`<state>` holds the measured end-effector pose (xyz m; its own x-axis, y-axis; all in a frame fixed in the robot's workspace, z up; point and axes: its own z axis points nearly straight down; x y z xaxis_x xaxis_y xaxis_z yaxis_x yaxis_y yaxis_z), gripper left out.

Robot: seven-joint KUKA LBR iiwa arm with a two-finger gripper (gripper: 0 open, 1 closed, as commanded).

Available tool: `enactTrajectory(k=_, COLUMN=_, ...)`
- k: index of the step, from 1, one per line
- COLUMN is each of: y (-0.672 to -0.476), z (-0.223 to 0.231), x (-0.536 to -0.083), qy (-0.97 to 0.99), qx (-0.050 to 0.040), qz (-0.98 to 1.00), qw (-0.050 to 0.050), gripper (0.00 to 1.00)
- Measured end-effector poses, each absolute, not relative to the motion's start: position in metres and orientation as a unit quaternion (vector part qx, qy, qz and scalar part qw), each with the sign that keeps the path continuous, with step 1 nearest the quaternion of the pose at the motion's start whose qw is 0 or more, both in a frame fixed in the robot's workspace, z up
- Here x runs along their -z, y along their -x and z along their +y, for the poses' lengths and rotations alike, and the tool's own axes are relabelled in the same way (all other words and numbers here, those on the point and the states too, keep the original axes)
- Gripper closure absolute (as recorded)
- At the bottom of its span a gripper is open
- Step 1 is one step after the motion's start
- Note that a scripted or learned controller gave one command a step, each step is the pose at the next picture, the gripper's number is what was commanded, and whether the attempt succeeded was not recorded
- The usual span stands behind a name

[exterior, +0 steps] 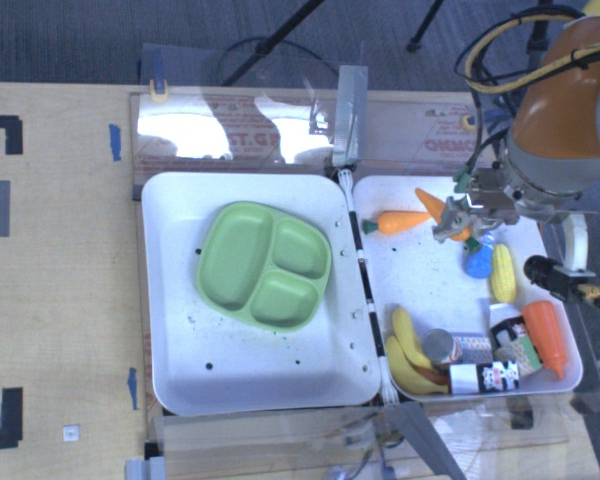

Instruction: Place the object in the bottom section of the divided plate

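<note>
Green plastic divided plate [265, 265], one, lies left of the fingers [458, 220]; two orange carrots [400, 222] beside them. Fingers' state: cannot tell.

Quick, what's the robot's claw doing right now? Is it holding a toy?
Gripper: over the right bin, above a carrot; open or shut cannot be told, and nothing is seen held.
</note>
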<state>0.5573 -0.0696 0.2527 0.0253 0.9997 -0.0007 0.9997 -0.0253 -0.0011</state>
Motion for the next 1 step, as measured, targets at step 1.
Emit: enactTrajectory(k=1, y=-0.5573, z=-0.0696, x=-0.2528, qy=0.716, qx=-0.0005, qz=-0.698, qw=0.0, gripper=0.0)
